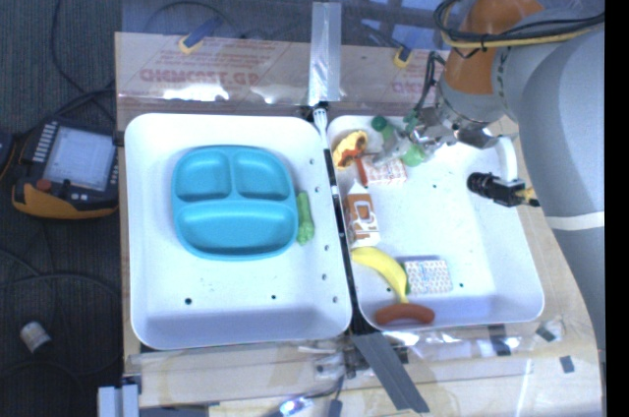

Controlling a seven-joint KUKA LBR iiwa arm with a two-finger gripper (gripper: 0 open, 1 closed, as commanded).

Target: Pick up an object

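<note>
The gripper (421,138) hangs over the right bin's (491,248) far corner, by a small green-and-white object (413,149); I cannot tell its state. The object looks light and probably hard, best pinched across its narrow middle.

lighting bright and even, from overhead. both white bins (236,307) near blown out, little surface detail. glare on the clear plastic sheet (226,76) at the far side and on the tape strip (324,51) between the bins. shadows soft and short, close under the blue plate (236,201) and banana (383,268). picture slightly soft overall; small items at far right bin corner blurred. dark carpet (59,287) left, low detail.
</note>
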